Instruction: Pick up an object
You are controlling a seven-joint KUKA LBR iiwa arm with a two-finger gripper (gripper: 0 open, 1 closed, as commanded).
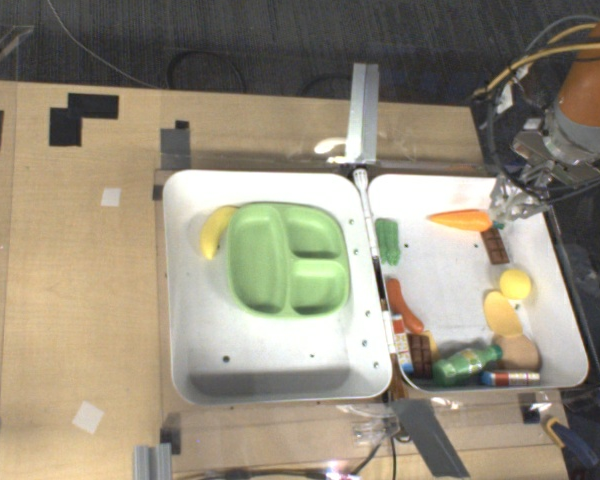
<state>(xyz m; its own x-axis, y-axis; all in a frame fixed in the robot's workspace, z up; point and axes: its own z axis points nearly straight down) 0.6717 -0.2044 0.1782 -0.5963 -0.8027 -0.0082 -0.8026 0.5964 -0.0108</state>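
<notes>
Orange tapered carrot [460,221] lying in the right white bin [570,308], metal gripper [510,206] touching its thick end, grip unclear, glossy green sectioned plate [285,258] in left bin [190,298]

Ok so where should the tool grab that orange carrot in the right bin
Probably the carrot's thick middle, coming straight down with the fingers closing across its narrow width. It lies flat and roughly crosswise in the right bin, with bare floor on both long sides; the tool sits at its right end.
</notes>
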